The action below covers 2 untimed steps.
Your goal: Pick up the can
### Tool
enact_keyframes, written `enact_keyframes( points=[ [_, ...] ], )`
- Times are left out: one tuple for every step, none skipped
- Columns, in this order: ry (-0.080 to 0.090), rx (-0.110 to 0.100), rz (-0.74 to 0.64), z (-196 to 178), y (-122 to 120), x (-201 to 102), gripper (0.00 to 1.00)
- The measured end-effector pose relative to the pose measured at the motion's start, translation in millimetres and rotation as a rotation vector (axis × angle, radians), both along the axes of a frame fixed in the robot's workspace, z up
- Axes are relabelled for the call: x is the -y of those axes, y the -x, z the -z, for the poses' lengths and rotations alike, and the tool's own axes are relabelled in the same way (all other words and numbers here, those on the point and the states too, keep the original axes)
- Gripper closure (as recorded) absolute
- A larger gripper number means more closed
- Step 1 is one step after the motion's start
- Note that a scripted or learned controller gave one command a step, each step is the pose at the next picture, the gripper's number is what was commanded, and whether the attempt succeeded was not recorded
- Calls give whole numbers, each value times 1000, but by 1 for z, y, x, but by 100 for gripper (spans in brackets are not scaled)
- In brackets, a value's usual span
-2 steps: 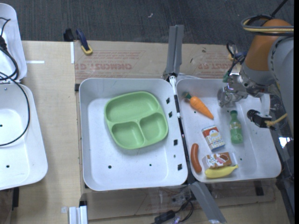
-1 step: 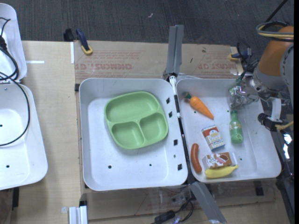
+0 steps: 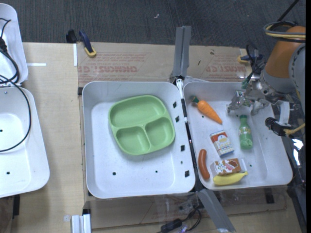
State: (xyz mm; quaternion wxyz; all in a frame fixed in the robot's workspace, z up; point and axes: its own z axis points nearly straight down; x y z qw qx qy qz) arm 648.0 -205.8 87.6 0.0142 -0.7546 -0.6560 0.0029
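Observation:
The can [image 3: 221,143], white with an orange label and a red rim, lies on its side in the middle of the right bin [image 3: 272,171]. My gripper [image 3: 239,104] hangs low over the back part of that bin, up and to the right of the can and apart from it. It sits just above the cap end of a green bottle [image 3: 245,133] and to the right of a carrot [image 3: 209,109]. Nothing shows held in it.
Near the right bin's front lie a red sausage [image 3: 203,163], a banana [image 3: 230,178] and a small printed box [image 3: 228,166]. The left bin [image 3: 97,178] holds a green divided plate [image 3: 142,124]. A grey divider post [image 3: 181,47] stands between the bins at the back.

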Motion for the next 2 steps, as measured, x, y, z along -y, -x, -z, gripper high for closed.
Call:
enact_keyframes(
  points=[
    [2, -16, 4, 1, -5, -3, 0],
    [3, -9, 350, 0, -10, -3, 0]
  ],
)
